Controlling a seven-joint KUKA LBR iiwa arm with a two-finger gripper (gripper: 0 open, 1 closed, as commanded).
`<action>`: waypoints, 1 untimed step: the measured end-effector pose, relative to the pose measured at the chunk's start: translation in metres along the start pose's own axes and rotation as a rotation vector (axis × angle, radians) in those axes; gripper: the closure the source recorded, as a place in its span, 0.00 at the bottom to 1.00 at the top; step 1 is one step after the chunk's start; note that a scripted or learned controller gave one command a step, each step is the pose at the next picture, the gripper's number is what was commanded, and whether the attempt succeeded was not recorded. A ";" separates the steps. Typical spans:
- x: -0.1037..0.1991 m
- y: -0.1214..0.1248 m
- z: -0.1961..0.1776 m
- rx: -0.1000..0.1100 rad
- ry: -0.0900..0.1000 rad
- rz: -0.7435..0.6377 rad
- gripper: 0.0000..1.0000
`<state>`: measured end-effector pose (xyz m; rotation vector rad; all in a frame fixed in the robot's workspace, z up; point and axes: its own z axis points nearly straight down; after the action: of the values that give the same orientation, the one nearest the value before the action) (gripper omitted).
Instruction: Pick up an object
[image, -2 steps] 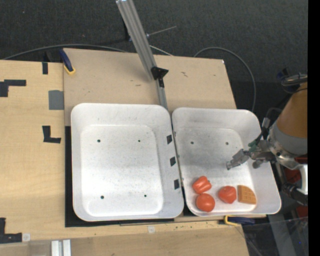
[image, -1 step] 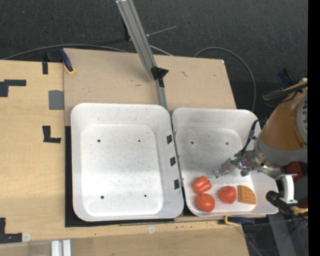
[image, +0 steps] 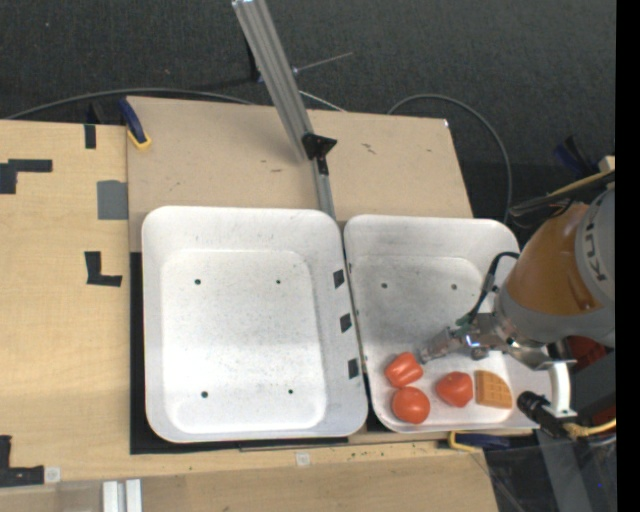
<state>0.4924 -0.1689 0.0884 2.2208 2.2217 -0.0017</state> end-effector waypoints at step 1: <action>0.001 0.000 -0.011 0.000 0.001 -0.001 1.00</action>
<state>0.4925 -0.1682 0.0992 2.2202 2.2232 -0.0006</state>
